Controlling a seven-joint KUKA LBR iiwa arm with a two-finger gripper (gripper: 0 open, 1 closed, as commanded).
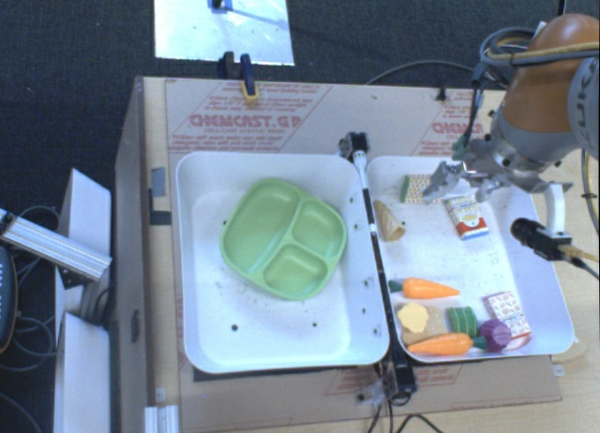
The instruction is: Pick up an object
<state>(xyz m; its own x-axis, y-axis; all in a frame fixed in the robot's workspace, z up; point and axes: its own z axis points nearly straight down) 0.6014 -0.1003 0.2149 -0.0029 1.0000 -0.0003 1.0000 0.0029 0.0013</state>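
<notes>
We look down at a slant from one fixed camera above the bench, taking in both shallow white plastic bins (281,351) side by side, with the grey, orange-banded arm (553,75) entering from our right.

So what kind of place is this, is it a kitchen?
Probably not a kitchen, more likely a robot lab. A grey and orange robot arm reaches over two white bins on a workbench, cables trail around, and the carrots and other food look like toys for practising picking.
</notes>
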